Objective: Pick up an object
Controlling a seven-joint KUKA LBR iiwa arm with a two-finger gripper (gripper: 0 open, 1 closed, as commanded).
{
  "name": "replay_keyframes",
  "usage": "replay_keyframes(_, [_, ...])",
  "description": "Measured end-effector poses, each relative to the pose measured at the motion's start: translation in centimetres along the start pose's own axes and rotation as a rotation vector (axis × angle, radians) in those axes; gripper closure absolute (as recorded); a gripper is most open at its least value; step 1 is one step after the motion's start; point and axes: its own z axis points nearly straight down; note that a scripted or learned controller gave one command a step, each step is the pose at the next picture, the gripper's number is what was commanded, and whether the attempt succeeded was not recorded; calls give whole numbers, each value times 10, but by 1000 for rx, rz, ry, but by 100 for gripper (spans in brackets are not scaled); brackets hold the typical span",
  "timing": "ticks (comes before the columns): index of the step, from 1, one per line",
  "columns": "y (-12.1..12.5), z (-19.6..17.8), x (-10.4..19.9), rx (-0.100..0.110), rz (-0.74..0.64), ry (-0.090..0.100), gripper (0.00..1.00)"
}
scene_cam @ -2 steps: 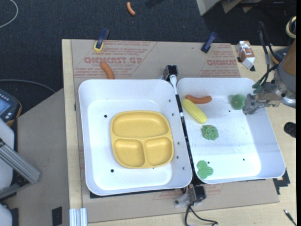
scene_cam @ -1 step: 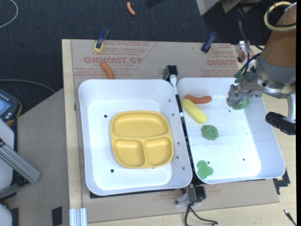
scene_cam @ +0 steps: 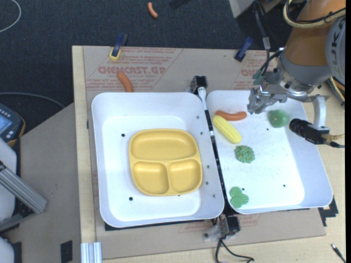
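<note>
Nearest to me, a knobbly green broccoli piece (scene_cam: 238,197) lies in the right bin (scene_cam: 307,193), with a second green floret (scene_cam: 244,154) further in. Beyond — a ridged yellow corn cob (scene_cam: 226,129) just beside a smooth orange sausage (scene_cam: 231,115). The end effector (scene_cam: 258,106) hovers close by the sausage's right end; I cannot tell its grip. A round green ball (scene_cam: 278,118) sits right of it. The left bin (scene_cam: 109,147) holds a yellow divided tray (scene_cam: 164,161).

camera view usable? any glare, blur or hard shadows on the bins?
Camera view: soft even light, mild glare washing out the left white bin; faint shadow beside the yellow divided plastic tray; grey two-finger gripper slightly soft; yellow toy corn cob and round green ball reasonably sharp.
</note>
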Motion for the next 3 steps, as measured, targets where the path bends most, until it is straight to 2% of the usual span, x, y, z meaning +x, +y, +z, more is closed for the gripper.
replay_keyframes(1, [12,1,57,1,-1,1,100])
replay_keyframes(2, [37,20,106,1,1,0,100])
replay_keyframes(3, [34,3,92,0,7,-1,100])
